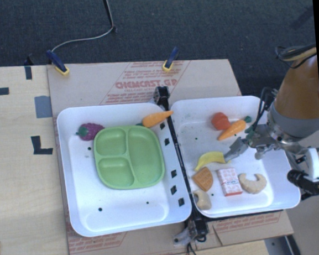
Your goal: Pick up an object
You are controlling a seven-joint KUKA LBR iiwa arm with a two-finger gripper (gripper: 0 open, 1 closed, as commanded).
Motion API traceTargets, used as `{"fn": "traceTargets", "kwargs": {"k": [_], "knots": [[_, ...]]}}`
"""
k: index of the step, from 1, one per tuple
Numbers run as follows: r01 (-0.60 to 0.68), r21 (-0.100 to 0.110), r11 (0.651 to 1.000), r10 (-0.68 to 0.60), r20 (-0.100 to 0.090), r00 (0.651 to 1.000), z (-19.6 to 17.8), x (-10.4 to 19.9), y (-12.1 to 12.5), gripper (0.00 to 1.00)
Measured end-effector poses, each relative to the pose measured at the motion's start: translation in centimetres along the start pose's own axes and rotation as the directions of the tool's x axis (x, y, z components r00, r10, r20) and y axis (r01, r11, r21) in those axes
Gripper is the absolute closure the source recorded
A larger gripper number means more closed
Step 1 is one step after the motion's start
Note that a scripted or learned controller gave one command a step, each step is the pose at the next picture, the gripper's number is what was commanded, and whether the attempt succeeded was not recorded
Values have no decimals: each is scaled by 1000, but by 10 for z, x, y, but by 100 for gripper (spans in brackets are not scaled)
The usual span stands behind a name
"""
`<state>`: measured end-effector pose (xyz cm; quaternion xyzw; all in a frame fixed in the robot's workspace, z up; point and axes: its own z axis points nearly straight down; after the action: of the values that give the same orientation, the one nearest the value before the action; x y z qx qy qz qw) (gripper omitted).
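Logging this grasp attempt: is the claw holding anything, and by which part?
Cannot tell. The claw hangs beside the banana in the right bin, but no object visibly sits in it.

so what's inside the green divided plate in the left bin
The green divided plate has three compartments, and all of them look bare. The purple grapes and a carrot lie just outside its rim. Whatever sits beneath the plate is covered.
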<state>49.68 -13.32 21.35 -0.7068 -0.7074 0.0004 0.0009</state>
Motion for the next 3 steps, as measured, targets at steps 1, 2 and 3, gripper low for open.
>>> {"fn": "traceTargets", "kwargs": {"k": [1,2,3], "knots": [[0,1,1000,0,0,1000,81,28,66,0],[0,-5,1000,0,2,1000,127,34,50,0],[0,-2,1000,0,2,1000,97,1,112,0]]}}
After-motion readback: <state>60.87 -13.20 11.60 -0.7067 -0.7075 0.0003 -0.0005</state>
